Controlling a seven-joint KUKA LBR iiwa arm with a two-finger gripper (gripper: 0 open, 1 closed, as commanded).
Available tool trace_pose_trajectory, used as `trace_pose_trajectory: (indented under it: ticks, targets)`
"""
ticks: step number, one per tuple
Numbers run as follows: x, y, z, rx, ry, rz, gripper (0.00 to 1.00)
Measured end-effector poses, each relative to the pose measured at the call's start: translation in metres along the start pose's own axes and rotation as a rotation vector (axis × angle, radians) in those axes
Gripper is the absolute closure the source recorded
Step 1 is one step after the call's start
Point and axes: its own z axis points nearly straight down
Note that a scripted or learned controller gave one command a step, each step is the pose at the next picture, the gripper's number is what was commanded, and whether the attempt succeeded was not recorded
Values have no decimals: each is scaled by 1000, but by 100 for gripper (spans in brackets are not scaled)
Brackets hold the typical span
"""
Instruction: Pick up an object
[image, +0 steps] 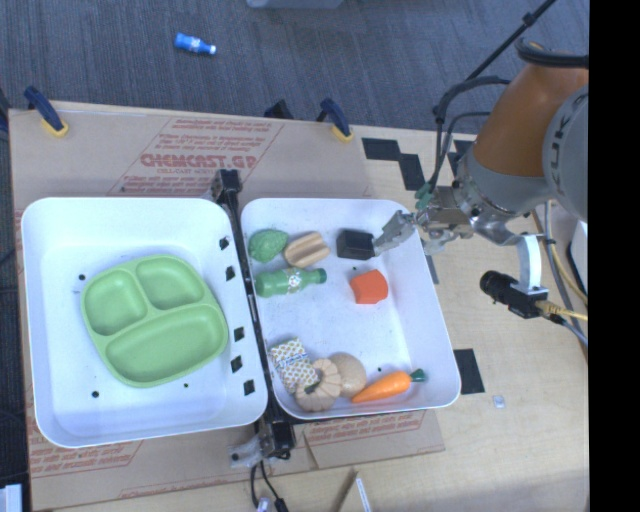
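The right bin (425, 300) holds several toy foods. A black block (355, 244) lies near its far edge, with an orange-red block (369, 286) just in front of it. Further left lie a green bottle (290, 282) on its side, a tan bun (306, 248) and a green leafy piece (267, 244). My gripper (392, 231) hangs over the bin's far right corner, just right of the black block, and I see nothing held in it.
A carrot (385, 385), a beige pumpkin-like piece (325, 385) and a patterned square (290, 362) lie at the right bin's near edge. The left bin (50, 240) holds a green divided plate (155, 318). Clamps sit between the bins.
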Motion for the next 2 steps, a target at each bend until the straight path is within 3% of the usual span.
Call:
trace_pose_trajectory:
  ticks: [1,2]
  targets:
    - [-13,4,172,0,0,-1,0]
    - [-25,85,171,-2,0,0,0]
